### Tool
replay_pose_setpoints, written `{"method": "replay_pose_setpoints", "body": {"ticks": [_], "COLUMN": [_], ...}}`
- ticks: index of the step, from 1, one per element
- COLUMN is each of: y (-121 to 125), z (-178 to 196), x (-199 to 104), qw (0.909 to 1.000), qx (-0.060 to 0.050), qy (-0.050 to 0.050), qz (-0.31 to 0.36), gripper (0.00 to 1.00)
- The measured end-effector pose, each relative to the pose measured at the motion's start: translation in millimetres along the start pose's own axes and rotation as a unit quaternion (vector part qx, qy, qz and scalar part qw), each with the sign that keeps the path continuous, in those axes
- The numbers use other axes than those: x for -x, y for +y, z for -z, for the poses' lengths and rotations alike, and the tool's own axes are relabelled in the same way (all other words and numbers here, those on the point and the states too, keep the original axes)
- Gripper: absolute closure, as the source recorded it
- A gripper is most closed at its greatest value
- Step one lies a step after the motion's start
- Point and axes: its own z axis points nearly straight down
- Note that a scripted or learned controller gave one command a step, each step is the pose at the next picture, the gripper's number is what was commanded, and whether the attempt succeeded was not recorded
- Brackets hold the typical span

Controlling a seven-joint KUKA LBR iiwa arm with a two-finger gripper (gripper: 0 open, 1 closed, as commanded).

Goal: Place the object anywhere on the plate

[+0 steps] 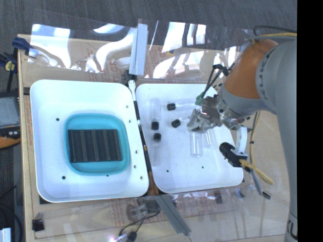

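Observation:
A teal plate [97, 144] with a dark ridged middle lies in the left white bin [45, 100]. Several clear vials with black caps lie in the right white bin [176, 178]; their caps are at the upper left [171, 106], middle [175, 123] and left [156, 131]. Another clear vial [196, 144] lies upright in the picture near the bin's centre. My gripper [201, 123] hangs over the right bin, just above that clear vial and to the right of the capped ones. I see nothing clearly held in it.
A raised divider [140, 135] separates the two bins. A metal bracket [138, 49] stands at the back between them. Yellow cables and a black fitting [231, 154] sit at the right bin's right edge, under the arm.

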Motion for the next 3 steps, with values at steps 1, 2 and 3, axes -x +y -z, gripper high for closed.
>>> {"method": "replay_pose_setpoints", "body": {"ticks": [1,2,3], "y": [18,-75,-75], "z": [-45,24,24], "x": [-77,-160,-160], "qw": [0.9989,0.9796,0.9797], "qx": [-0.002,-0.001,-0.001], "qy": [0.0,-0.001,-0.001], "qz": [0.047,0.201,0.2], "gripper": [1.0,1.0,0.0]}}
